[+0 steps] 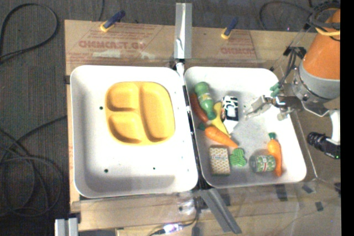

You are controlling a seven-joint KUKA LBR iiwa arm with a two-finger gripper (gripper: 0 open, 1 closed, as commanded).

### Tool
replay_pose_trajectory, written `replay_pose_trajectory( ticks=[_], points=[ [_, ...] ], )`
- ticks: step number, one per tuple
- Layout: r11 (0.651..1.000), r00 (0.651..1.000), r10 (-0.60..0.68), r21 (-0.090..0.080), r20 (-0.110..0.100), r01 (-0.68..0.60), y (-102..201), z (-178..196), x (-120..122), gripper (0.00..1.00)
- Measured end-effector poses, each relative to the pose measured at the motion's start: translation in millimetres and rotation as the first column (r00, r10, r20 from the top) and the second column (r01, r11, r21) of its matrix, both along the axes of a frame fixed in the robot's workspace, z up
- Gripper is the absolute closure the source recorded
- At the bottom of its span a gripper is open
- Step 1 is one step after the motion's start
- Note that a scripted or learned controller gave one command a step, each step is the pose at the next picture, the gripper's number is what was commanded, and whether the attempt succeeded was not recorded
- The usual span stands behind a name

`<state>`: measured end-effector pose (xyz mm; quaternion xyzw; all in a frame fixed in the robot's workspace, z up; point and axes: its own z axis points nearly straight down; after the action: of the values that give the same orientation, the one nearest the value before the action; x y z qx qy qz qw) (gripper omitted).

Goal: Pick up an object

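- Near edge of the right bin [298,177]: a can [262,163] beside a carrot [274,153], crowded; avoid.
- Mid-bin: the black-and-white object [230,108] has bare floor to its right, so descend there.
- Far right edge: the gripper [263,104] hovers with fingers apart, holding nothing; center before closing.

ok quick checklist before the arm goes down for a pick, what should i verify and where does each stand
1. Gripper is over the right bin, where the objects lie: ok.
2. Nothing between its fingers yet: ok.
3. Bare bin floor below the gripper, so no object lined up under it: not ok.
4. Nearest target, the black and white object, lies apart from the gripper: ok.
5. Targets free of neighbours: not ok for the green bottle and the carrot, which are packed together; ok for the small carrot near the bin's right wall.
6. Yellow tray sits in the left bin, out of the way: ok.
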<state>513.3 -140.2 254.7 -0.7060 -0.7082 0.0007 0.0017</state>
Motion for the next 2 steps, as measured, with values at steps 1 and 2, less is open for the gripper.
replay_pose_trajectory(
  ticks=[1,2],
  points=[
    [0.991,0.991,-0.136,-0.001,-0.002,0.136,22.3,-125.7,0.0,0.0],
    [0.953,0.953,-0.302,-0.003,0.014,0.302,43.2,-165.2,-18.2,0.0]
  ],
)
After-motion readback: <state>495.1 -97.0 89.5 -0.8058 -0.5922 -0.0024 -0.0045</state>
